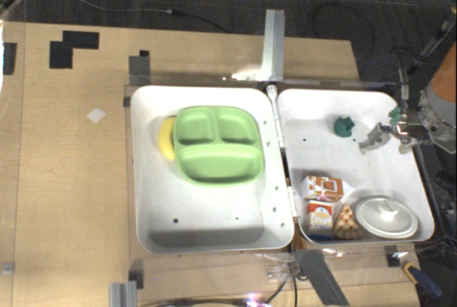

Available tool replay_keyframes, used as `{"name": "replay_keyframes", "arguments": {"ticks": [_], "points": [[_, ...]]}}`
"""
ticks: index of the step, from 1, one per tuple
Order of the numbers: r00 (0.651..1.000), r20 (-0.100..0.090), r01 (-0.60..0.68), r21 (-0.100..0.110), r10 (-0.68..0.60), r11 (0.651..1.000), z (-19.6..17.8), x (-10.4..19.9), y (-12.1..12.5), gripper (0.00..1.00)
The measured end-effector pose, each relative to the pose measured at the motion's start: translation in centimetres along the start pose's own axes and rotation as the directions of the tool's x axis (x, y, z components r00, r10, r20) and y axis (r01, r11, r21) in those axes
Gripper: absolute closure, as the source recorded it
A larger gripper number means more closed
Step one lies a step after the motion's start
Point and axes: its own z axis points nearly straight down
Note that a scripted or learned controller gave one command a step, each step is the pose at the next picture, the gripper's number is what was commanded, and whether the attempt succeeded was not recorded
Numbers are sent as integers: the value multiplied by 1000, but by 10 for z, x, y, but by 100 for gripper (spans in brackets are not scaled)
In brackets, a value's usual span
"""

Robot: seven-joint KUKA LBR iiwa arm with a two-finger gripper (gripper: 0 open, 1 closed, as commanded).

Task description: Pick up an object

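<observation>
Wooden bench [64,177], green tray [216,143] over banana [166,140], gripper [373,139] state unclear, near teal object [343,126], lid [386,216]

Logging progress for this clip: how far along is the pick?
Nothing looks done yet: the small teal object, the snack packets and the silver lid all lie in the right bin. In hand: the gripper sits over that bin's right side, apart from the teal object. Left: reaching an object, grasping and lifting it.
</observation>
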Motion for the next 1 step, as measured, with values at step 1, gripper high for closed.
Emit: {"name": "replay_keyframes", "arguments": {"ticks": [1], "points": [[999, -1, -47, 0, 47, 999, 40, 41, 62, 0]]}}
